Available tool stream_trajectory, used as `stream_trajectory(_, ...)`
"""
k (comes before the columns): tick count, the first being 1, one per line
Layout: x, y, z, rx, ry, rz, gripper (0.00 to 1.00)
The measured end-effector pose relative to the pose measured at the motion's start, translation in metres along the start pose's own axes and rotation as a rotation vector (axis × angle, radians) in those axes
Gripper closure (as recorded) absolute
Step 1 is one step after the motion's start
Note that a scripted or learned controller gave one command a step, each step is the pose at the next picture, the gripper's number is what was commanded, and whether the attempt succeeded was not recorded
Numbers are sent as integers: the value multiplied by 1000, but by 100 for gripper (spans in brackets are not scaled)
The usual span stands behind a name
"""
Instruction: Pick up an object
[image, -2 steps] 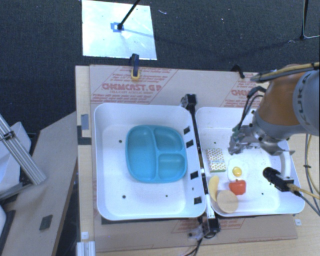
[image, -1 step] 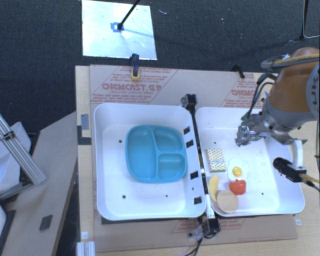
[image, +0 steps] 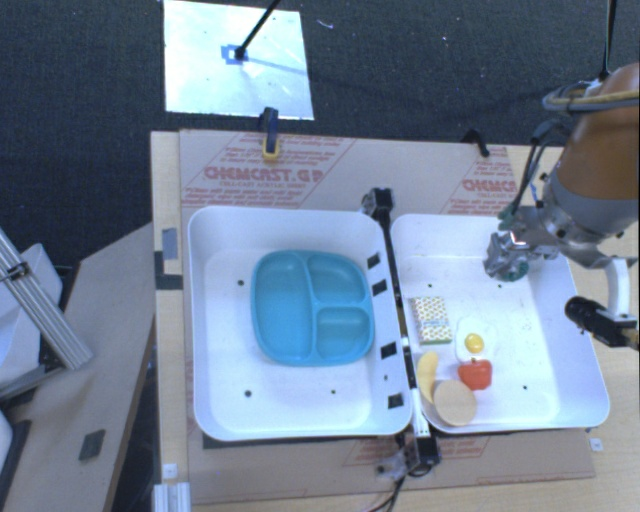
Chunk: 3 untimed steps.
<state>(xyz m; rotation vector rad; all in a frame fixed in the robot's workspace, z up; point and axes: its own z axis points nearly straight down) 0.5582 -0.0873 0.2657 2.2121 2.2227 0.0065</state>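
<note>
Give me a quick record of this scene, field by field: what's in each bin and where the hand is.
left bin: blue plastic divided plate
right bin: checkered square block, toy fried egg, red toy pepper, yellow banana slice, round tan disc
hand: over right bin's far part, apart from the toys
held: nothing visible

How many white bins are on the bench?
2: the left bin holds a blue plate; the right bin holds small food items, with the gripper above it.
</note>
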Motion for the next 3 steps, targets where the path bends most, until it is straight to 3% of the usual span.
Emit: stream_trajectory(3, 150, 22, 40, 6, 3, -4, 100)
